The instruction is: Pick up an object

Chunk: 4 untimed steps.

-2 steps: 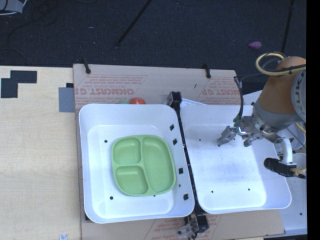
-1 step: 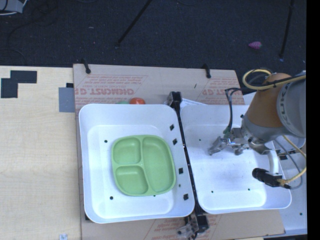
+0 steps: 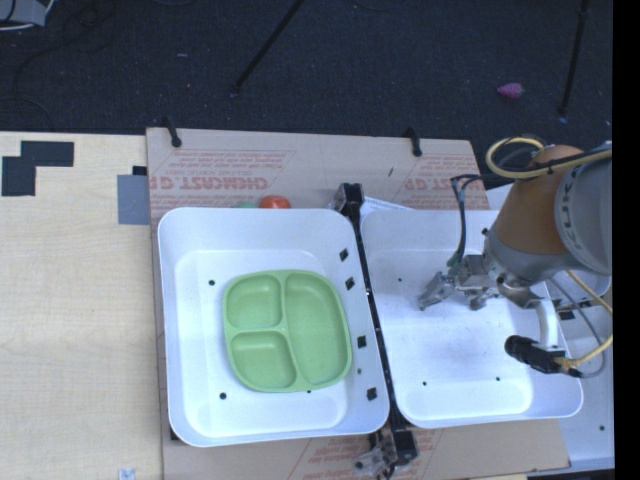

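- You see the arm point(image 3: 560, 213) coming in from the right edge of the frame, grey with an orange band, bent down over the right bin point(image 3: 470, 368).
- Its jaws point(image 3: 440, 293) sit low in the upper middle of that bin, pointing toward the frame's left; you cannot tell from this view whether they are wide or narrow, and nothing shows between them.
- The green divided plate point(image 3: 287, 329) lies flat in the centre of the left bin point(image 3: 190, 268), well apart from the jaws, with the black divider point(image 3: 365, 308) between the two bins separating them.
- A small orange-red object point(image 3: 274, 203) rests on the cardboard point(image 3: 300, 173) just beyond the left bin's far rim, in the upper middle of the frame.
- The counter point(image 3: 70, 308) fills the left side of the frame, pale wood.
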Available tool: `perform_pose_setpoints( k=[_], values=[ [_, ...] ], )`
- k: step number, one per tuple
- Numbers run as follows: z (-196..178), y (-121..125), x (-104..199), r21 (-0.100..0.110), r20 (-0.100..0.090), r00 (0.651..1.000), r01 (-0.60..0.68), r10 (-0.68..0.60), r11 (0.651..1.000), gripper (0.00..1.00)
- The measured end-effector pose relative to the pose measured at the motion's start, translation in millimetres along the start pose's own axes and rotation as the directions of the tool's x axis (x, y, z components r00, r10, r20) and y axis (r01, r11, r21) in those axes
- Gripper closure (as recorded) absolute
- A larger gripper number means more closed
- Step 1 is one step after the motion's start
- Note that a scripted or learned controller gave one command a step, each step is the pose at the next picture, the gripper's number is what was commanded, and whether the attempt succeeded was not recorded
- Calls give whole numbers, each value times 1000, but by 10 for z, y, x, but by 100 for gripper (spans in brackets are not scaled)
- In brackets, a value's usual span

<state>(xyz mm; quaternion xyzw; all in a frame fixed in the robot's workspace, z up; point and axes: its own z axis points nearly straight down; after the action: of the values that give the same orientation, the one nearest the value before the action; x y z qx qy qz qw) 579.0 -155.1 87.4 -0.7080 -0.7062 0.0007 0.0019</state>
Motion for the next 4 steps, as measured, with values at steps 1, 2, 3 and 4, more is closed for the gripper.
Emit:
perform_pose_setpoints(
  k=[1,2,3,4],
  values=[
    [-103,-2,-10,1,0,1000,-3,3,1000,100],
    [-546,-58,2,-5,2,1000,-3,3,1000,100],
    [-1019,-5,71,-6,2,1000,4,-4,1000,100],
    [-1477,32,-12,-6,3,1000,3,-3,1000,100]
  ],
)
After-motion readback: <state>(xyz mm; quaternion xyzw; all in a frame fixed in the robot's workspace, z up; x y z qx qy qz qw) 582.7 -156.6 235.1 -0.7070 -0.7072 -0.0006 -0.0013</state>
